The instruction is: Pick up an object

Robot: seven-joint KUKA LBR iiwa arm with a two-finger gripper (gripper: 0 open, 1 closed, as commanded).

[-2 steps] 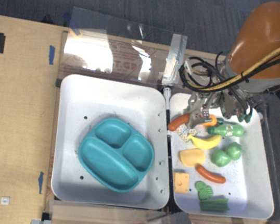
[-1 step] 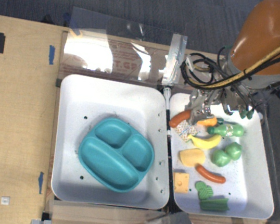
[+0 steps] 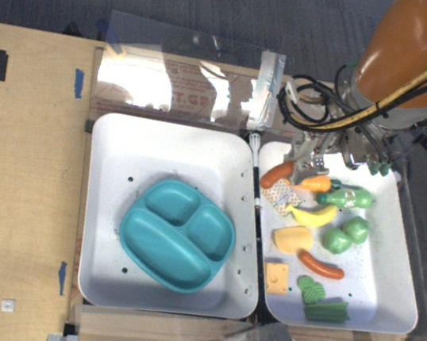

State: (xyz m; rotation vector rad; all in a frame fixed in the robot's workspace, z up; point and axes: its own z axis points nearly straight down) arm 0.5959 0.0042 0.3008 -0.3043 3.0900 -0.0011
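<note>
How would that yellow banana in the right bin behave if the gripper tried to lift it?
The banana looks like smooth moulded plastic, so probably stiff, light and a bit slippery. Its curve might let it rock or spin when nudged. The carrot and pepper lie close, so a push would likely shove them.

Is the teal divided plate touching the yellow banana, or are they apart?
Apart. The camera view shows the teal divided plate in the left bin and the yellow banana in the right bin.

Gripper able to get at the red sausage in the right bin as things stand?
Probably yes. The red toy sausage lies flat with bare bin floor around it, nothing on top; the gripper sits over the far cluster by the orange carrot.
</note>
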